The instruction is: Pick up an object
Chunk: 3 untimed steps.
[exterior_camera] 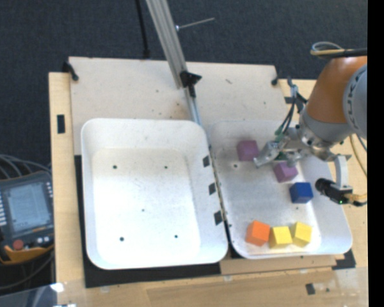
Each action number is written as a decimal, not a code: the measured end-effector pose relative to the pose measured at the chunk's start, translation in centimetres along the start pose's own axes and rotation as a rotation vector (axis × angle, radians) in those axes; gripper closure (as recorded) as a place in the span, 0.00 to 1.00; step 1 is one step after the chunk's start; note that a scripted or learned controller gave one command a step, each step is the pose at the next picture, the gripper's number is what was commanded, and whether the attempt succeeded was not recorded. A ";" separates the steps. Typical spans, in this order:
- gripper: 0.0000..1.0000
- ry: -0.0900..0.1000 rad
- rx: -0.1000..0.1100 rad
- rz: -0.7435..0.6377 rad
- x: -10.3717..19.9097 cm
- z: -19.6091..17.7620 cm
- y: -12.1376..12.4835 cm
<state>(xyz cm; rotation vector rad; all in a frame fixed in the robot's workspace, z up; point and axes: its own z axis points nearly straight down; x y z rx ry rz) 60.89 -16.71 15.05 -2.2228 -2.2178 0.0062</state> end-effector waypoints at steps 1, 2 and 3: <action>1.00 0.000 -0.010 0.005 -0.1 -1.5 0.2; 1.00 0.000 -0.012 -0.005 0.5 -6.8 1.1; 1.00 0.000 -0.003 -0.003 0.3 -5.2 1.1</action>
